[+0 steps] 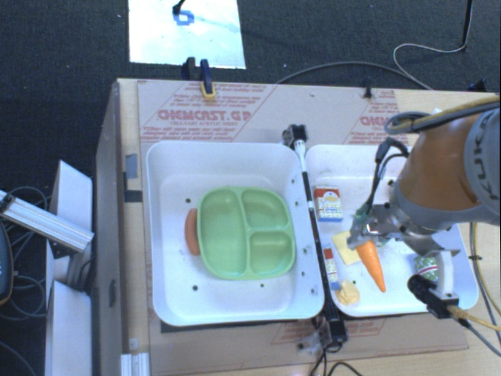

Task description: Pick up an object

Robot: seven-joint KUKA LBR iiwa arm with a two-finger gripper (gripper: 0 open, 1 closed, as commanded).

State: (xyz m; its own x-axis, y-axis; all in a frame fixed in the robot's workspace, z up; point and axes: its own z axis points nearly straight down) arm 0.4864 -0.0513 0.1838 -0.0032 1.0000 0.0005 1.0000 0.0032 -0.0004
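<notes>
Pretty clearly a robotics lab: two white bins are set on a protective-film-covered bench (CHEMCAST printed on it), cables are trailed over dark carpet, and toy food is laid out.

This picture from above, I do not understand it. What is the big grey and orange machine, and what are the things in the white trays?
It is a robot arm, photographed by one fixed camera looking down at a slant. Its tool hangs over the right bin, at the top of a toy carrot; whether it grips the carrot, I cannot tell. Nearby lie a small carton and yellow pieces. The left bin holds a green divided plate and an orange sausage.
</notes>
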